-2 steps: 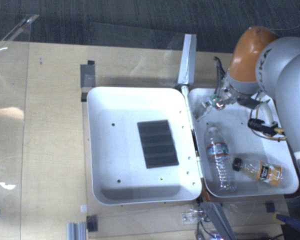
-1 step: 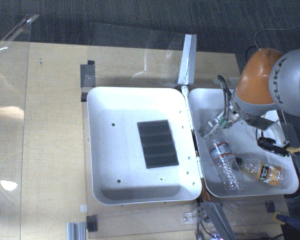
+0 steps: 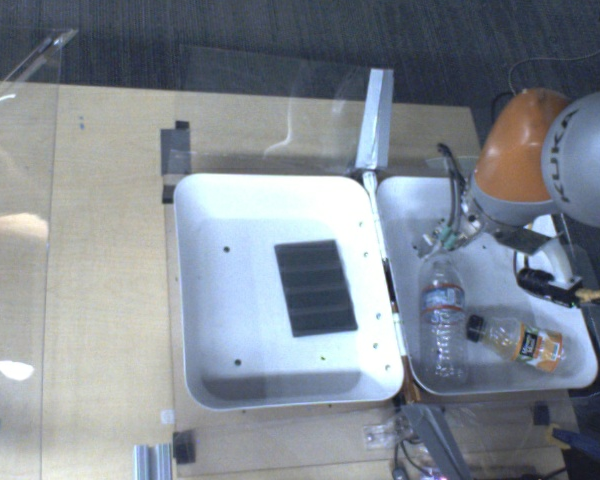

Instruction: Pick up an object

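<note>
My pincer [image 3: 442, 236] hangs low in the right bin [image 3: 400, 268]; I cannot tell its opening, and nothing is visibly gripped. A clear water bottle [image 3: 443, 323] lies just below it, an amber bottle [image 3: 515, 340] further off. The pick is not yet made.

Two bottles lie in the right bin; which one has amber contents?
The small bottle with the dark cap, near the bin's right side. The clear water bottle beside it looks colourless.
</note>
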`<action>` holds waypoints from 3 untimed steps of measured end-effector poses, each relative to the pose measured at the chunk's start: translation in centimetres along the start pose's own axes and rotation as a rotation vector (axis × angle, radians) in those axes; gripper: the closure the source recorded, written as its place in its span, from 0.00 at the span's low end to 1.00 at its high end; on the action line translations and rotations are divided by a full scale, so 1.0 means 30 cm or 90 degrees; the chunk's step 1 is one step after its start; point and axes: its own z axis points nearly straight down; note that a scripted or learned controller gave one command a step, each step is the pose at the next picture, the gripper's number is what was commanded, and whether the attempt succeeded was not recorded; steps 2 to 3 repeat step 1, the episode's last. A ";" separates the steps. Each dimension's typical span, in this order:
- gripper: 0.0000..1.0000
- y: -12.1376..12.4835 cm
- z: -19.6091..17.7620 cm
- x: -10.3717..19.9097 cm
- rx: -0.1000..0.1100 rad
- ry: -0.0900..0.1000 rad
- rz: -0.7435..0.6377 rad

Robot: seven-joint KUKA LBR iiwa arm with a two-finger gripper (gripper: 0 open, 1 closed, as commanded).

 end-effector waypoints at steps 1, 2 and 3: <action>0.00 0.000 0.000 0.000 0.000 0.000 0.000; 0.00 0.000 0.000 0.000 0.000 0.000 0.000; 0.00 0.000 0.000 0.000 0.000 0.000 0.000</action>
